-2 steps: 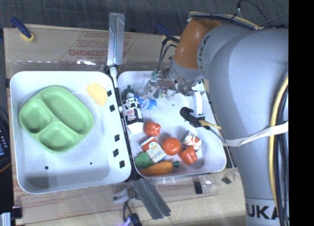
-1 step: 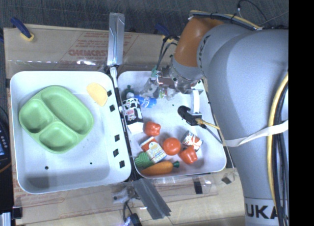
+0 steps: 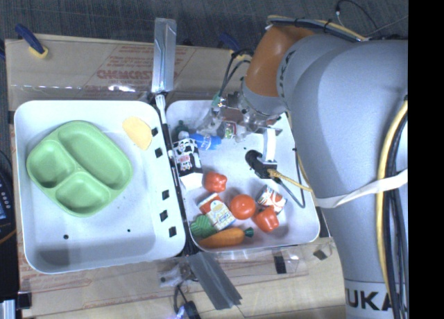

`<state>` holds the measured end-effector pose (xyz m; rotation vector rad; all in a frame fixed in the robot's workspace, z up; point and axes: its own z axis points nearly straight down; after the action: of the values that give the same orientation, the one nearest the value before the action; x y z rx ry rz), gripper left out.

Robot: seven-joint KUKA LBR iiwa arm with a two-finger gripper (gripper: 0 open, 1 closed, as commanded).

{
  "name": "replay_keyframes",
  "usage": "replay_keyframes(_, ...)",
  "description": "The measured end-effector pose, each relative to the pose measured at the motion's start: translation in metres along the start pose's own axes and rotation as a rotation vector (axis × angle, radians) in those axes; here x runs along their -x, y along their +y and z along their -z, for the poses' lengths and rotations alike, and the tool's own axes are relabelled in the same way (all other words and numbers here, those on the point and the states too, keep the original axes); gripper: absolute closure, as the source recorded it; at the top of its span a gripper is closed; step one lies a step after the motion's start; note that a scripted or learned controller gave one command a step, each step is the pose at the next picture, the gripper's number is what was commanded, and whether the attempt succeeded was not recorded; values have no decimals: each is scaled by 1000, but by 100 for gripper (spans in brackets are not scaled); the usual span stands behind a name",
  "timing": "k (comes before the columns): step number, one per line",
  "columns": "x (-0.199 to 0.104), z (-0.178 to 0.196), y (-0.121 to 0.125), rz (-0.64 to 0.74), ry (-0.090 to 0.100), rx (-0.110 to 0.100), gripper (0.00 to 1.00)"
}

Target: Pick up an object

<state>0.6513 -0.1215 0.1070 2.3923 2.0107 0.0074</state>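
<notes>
My gripper [image 3: 223, 122] reaches down into the back of the right bin [image 3: 305, 203], under the grey arm with its orange band. Just to its front left lies a small blue object [image 3: 207, 141], close to the gripper. A black-and-white carton [image 3: 186, 155] sits by the bin's left wall. Further forward lie a red pepper [image 3: 215, 182], a red tomato [image 3: 242, 206], a red-and-white piece [image 3: 271, 200], another red piece [image 3: 266, 220], a printed box [image 3: 218, 214], a green piece [image 3: 201, 226] and a carrot [image 3: 222, 238].
The left bin [image 3: 104, 241] holds a green divided plate [image 3: 78, 166] and a yellow piece [image 3: 137, 132] at its back right. A ridge with black clips [image 3: 168, 193] separates the bins. The arm's bulk covers the right bin's far right side.
</notes>
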Motion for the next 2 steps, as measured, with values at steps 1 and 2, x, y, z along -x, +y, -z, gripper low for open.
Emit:
replay_keyframes(1, 1, 1, 7, -43, 7, -16, 0)
replay_keyframes(2, 3, 8, 4, -39, 3, -31, 100)
